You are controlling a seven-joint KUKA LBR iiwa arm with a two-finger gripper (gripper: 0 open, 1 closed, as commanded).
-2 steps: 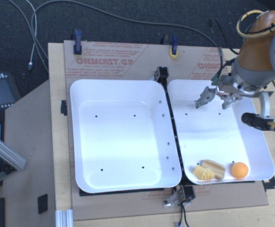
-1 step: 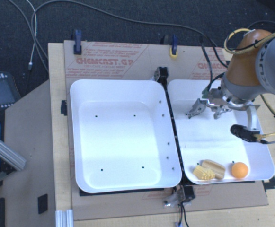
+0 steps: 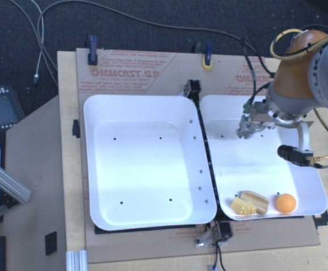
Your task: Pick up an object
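Arm w/ orange band reaches in from the right, gripper [image 3: 247, 130] hanging over the far part of the right bin [image 3: 231, 168]. Can't tell how the tips are set, too small and blurred; nothing visibly held. Along the bin's near edge: orange ball [image 3: 286, 202] at right, tan bread-like piece [image 3: 255, 198] and yellow corn [image 3: 242, 207] touching. Left bin [image 3: 96, 151] alongside.

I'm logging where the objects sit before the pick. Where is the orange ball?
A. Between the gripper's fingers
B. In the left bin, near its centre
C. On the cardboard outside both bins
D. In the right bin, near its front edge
D: the orange ball lies in the right bin near its front edge, beside two yellowish items, well apart from the gripper, which hovers over the bin's far part.
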